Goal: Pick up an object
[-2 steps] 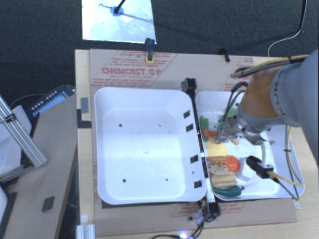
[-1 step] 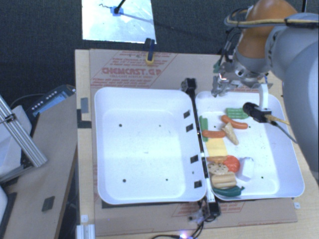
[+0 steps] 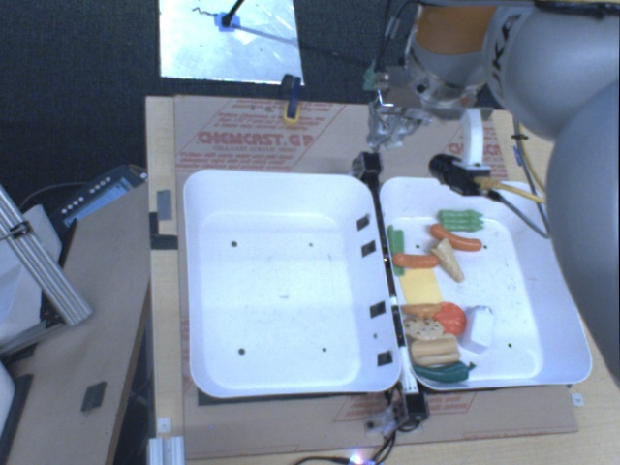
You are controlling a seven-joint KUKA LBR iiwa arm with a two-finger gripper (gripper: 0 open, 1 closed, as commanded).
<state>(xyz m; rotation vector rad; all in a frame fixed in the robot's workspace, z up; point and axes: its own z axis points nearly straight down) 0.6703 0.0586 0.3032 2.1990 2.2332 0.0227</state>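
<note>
My gripper point(image 3: 388, 132) hangs below the orange-banded wrist, above the far end of the divider between the two bins, with nothing visibly in it. The right bin point(image 3: 542, 289) holds several toy foods along its left side: a green bean bundle point(image 3: 459, 221), a red sausage point(image 3: 456, 240), a second sausage point(image 3: 416, 260), a tan wedge point(image 3: 449, 261), a yellow cheese slice point(image 3: 420, 286), a tomato point(image 3: 449, 317), a cracker point(image 3: 422, 330), a white cube point(image 3: 478, 327), a bun point(image 3: 435, 353) and a green pepper point(image 3: 448, 372). All lie nearer the camera than the gripper.
The left bin point(image 3: 281, 279) is bare white plastic. Black clips point(image 3: 372, 250) line the divider between the bins. A cardboard sheet point(image 3: 252, 139) lies under both bins. A blue and yellow clamp point(image 3: 290, 100) stands behind the left bin.
</note>
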